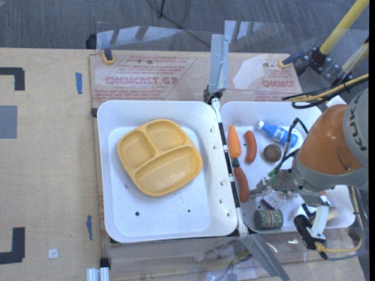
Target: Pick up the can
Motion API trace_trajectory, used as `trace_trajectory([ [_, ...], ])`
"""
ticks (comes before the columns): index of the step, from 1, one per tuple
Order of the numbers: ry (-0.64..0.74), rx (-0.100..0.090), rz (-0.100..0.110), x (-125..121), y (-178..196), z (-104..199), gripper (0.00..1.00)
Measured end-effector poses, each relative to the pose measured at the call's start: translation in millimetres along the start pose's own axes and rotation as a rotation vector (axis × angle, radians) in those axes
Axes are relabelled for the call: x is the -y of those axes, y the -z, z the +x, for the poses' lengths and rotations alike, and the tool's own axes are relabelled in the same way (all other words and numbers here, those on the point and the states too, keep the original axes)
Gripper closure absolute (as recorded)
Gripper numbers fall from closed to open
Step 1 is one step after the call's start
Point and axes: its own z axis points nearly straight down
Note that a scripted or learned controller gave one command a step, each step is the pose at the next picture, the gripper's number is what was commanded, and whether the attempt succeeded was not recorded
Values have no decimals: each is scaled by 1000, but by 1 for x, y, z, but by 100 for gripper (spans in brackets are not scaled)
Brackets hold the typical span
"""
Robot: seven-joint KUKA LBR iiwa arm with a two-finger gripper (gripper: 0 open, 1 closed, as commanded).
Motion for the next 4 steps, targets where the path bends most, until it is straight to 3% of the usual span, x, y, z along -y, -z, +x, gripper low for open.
trace_trajectory([
  [2,257,-3,-2,-1,0,-2,0],
  [3,600,-4,-3,-2,0,-12,0],
  [4,596,-9,2,-1,7,-13,100],
])
